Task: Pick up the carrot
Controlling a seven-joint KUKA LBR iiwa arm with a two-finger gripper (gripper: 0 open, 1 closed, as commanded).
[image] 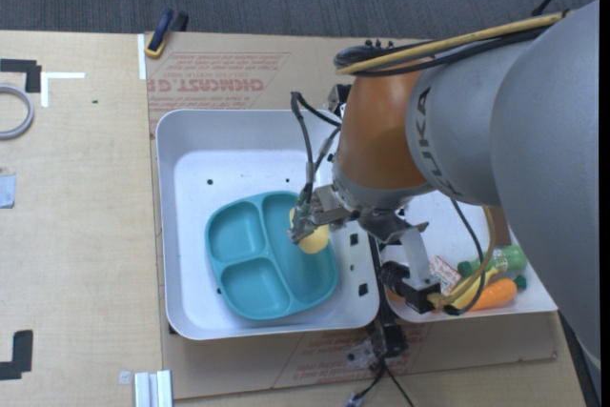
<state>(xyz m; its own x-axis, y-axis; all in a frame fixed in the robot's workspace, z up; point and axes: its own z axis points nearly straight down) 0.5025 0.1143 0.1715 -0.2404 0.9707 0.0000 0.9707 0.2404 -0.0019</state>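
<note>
Pincer [312, 226] hangs over the teal tray [250, 264], a yellow lump at its tips (grip state: can't tell). Carrot [496, 294] lies well right.

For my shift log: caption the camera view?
Arm over the bins; carrot in right bin, teal tray in left.

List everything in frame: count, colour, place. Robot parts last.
bins: 2, white, side by side on the bench
divided tray: 1, teal, in the left bin
round item: 1, yellow, at the tray's right edge, below the wrist
carrot: 1, orange, in the right bin
green item: 1, beside the carrot
clip: 1, blue and yellow, top left
arm: 1, grey, orange band, above the bins
</note>
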